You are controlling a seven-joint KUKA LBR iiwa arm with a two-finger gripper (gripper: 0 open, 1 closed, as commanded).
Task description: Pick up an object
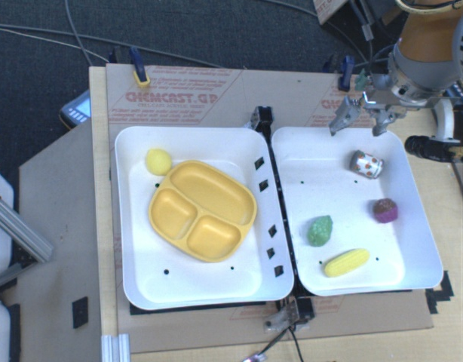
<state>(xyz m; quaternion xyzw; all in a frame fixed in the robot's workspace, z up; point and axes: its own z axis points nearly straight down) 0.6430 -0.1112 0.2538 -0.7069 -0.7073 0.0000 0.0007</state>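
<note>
**Mia:** Yellow is what I spot first on the left. A little yellow ball (158,161) sits near the back corner of the left bin (133,225). Just beside it is a big yellow tray (202,210) with three parts in it.

**Ben:** Do the ball and the tray touch?

**Mia:** They look very close. I cannot tell if they touch.

**Ben:** What is in the middle?

**Mia:** A black strip (271,202) runs between the two white bins. Both bins rest on a brown board (186,96) on the tabletop (58,194), and a blue clip (139,68) holds the board at the back.

**Ben:** And the right bin (307,157)?

**Mia:** It has four things, all apart from each other. A green lump (320,230) is near the middle. A yellow corn (346,262) lies on its side near the front. A small shiny can (366,164) with red spots lies near the back. A purple lump (385,210) sits close to the right wall.

**Ben:** Where is the pincer (360,123)?

**Mia:** It hangs over the back rim of the right bin, up above the can. Its two fingers are spread apart, and nothing is between them. The grey arm (420,66) with the orange band (431,29) comes in from the top right.
</note>
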